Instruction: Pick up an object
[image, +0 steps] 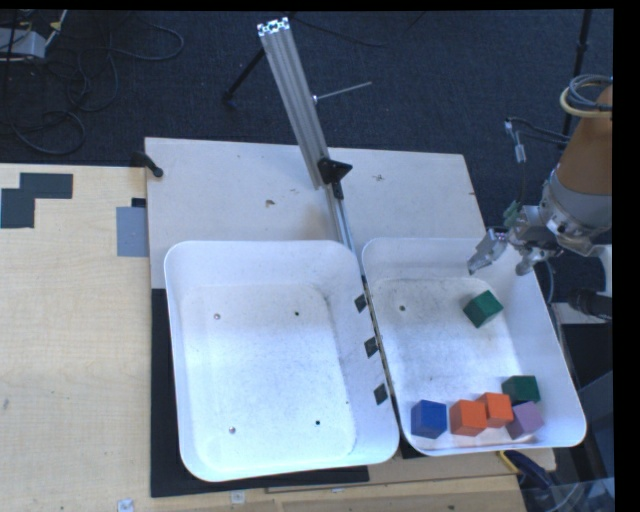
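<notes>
Five small blocks crowd the near corner of my right-hand bin (560, 380): a blue cube (429, 417), two orange cubes (467, 417) (497, 407) touching one another, a purple block (525, 419) pressed against the bin wall, and a dark green block (521, 388) just behind it. Farther back, alone on open floor and well apart from that cluster, sits a green cube (483, 308), turned at an angle to the bin's sides; I judge this the easiest thing to pick, since nothing hems it in. Beyond it, over the bin's far right rim, hangs my end effector (510, 256), its two fingers spread apart with nothing between them, near the green cube but not touching it. The left bin (190, 300) lies beside mine with no blocks in it, and behind both, on the pale worktop (230, 190), a slanted aluminium rail (300, 100) rises toward the back. From here the risks are plain: because the cube is rotated, my fingers may meet its corners rather than its flat faces, and closing could spin or squirt it away. Coming down so close to the rim, a finger could strike the bin wall and shove the bin. If I choose the crowded corner instead, neighbouring blocks would probably block my fingers.
</notes>
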